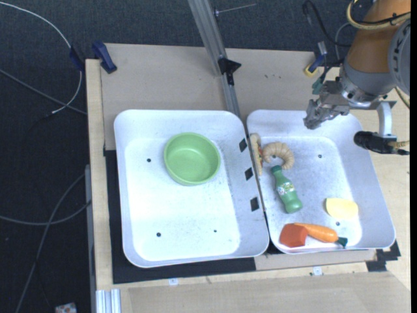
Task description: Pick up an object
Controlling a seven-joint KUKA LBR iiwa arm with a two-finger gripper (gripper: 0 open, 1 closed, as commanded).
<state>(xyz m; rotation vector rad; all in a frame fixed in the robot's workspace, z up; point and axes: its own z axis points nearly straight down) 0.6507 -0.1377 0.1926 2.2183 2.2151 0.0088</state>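
My gripper (317, 118) hangs over the far edge of the right bin (365, 175), above bare white floor, with nothing seen between its fingers. In that bin lie a tan curved croissant-like piece (276, 152) near the left wall, a green bottle (285, 189) just below it, a yellow piece (341, 207) to the right, and an orange carrot (318, 233) beside a red-orange block (293, 236) at the front. A green bowl (191, 158) sits in the left bin (143, 233).
A slanted metal pole (210, 31) crosses the bench behind the bins. Blue clamps (104, 56) sit at the bench's far corners. A black fitting (374, 140) juts over the right bin's right rim.
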